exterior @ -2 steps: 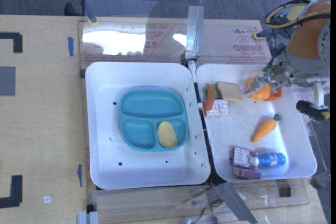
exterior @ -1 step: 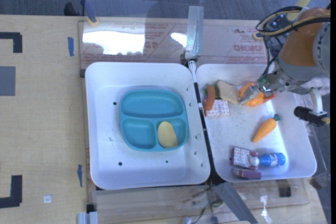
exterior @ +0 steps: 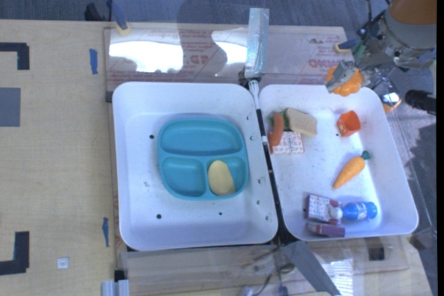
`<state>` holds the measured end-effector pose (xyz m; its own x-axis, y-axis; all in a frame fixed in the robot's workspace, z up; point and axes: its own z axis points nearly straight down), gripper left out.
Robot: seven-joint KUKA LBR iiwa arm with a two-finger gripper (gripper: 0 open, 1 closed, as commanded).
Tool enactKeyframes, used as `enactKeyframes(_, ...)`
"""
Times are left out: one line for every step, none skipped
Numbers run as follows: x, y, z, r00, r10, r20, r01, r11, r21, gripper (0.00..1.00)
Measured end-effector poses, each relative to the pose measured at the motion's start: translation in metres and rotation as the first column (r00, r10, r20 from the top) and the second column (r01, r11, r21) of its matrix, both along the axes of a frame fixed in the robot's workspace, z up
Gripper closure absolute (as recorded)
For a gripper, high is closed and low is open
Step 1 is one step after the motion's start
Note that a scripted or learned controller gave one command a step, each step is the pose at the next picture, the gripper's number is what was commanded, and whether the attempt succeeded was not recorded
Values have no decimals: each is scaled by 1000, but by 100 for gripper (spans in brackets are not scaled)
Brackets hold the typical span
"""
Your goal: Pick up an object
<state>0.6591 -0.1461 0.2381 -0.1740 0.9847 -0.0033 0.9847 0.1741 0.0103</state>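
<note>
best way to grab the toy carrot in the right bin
Take the carrot across its orange body, near the middle, coming straight down from above. It lies flat on the bin floor, slanted, green top toward the far right. Set the fingers across its long axis; bare floor on both sides leaves room.

A: Bins (exterior: 139,114)?
B: White plastic, smooth, faintly glossy.
A: Divided tray (exterior: 201,138)?
B: Teal plastic, matt sheen.
A: Counter (exterior: 48,149)?
B: Pale wood, matt.
A: Rear panel (exterior: 180,45)?
B: Clear, glossy sheet.

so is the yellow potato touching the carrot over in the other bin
Apart. The camera view shows the potato in the blue tray, left bin; the carrot lies in the right bin.
</note>
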Motion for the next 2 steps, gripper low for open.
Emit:
enactKeyframes(7, 22, -70, 997, -74, -19, 74, 997, 3, 100)
enactKeyframes(9, 81, -45, 993, -116, -10, 116, 993, 4, 100)
